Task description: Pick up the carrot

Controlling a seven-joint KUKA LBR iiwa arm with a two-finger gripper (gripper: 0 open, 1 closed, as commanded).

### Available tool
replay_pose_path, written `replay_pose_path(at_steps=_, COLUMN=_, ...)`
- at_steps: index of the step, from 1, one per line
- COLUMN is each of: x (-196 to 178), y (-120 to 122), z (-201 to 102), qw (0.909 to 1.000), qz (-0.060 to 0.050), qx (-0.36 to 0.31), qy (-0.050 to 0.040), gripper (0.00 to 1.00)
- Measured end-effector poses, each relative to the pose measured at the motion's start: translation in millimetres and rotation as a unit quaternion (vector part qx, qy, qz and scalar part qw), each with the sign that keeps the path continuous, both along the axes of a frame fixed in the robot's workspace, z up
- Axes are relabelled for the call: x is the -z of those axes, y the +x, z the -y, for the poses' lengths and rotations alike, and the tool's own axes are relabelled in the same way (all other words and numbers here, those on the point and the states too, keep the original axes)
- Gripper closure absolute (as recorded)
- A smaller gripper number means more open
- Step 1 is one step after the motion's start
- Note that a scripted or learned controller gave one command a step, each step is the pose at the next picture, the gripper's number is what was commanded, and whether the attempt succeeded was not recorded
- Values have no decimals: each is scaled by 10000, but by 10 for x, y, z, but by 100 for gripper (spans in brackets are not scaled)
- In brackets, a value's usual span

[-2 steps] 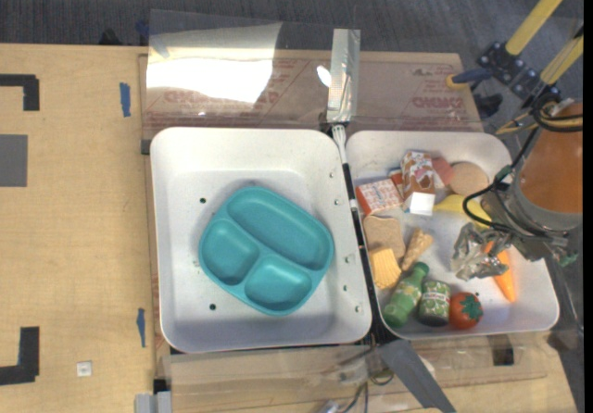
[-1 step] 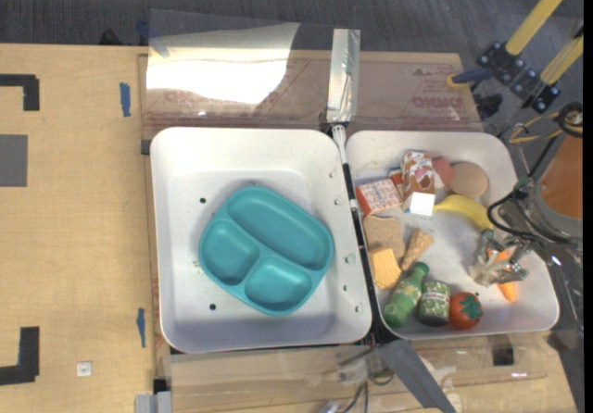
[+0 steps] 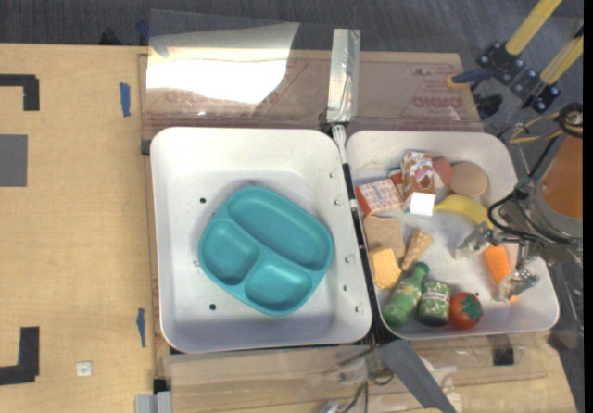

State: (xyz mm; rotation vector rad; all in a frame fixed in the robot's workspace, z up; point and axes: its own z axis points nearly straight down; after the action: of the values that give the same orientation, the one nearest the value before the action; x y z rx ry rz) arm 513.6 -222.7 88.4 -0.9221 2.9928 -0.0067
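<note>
Here the carrot [image 3: 498, 263] lies in the right bin [image 3: 542, 314], near its right wall, long axis roughly up-down in view. Gripper [image 3: 501, 260] spread, fingers apparently straddling it; contact unclear.

Bright, even overhead light is washing my view; glare is shining off the clear plastic sheet [image 3: 220, 68], and soft shadows are pooling inside the white bins [image 3: 176, 217].
</note>
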Motion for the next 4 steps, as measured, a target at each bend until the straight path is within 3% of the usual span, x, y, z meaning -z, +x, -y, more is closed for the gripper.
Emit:
replay_pose_path(at_steps=1, x=-124, y=37, z=-17, qw=10000, qz=53, qx=0, qy=1, gripper=100)
replay_pose_path(at_steps=2, x=-762, y=-168, z=-662, qw=9930, qz=-14, qx=-1178, qy=3, gripper=100)
replay_pose_path(at_steps=3, x=-1343, y=43, z=-267, qw=9326, qz=-16, qx=-3610, qy=-21, gripper=100)
replay_pose_path(at_steps=4, x=-1563, y=-101, z=3, qw=9052, qz=-18, qx=-4249, qy=-23, gripper=100)
